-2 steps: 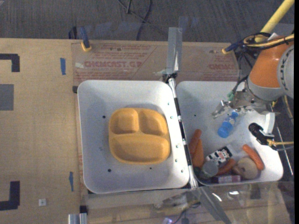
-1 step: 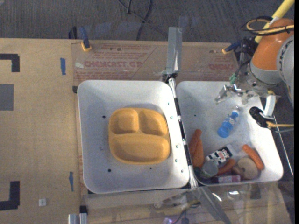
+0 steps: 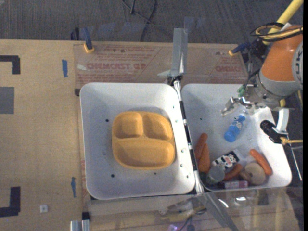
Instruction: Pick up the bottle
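Note:
A small blue bottle (image 3: 234, 128) with a pale cap lies tilted on the floor of the right bin (image 3: 207, 105), in its upper right part. My gripper (image 3: 243, 107) hangs just above the bottle's cap end, under the orange wrist band. Its silver fingers (image 3: 230, 107) stand spread apart, open, and nothing is held between them. The bottle rests on the bin floor, free of the fingers.
Along the right bin's front lie orange carrot-like pieces (image 3: 202, 151) (image 3: 260, 160), a black-and-white packet (image 3: 226, 159), a beige round lump (image 3: 253, 173) and a pink item (image 3: 236, 184). The left bin (image 3: 96, 105) holds a yellow divided plate (image 3: 143, 139).

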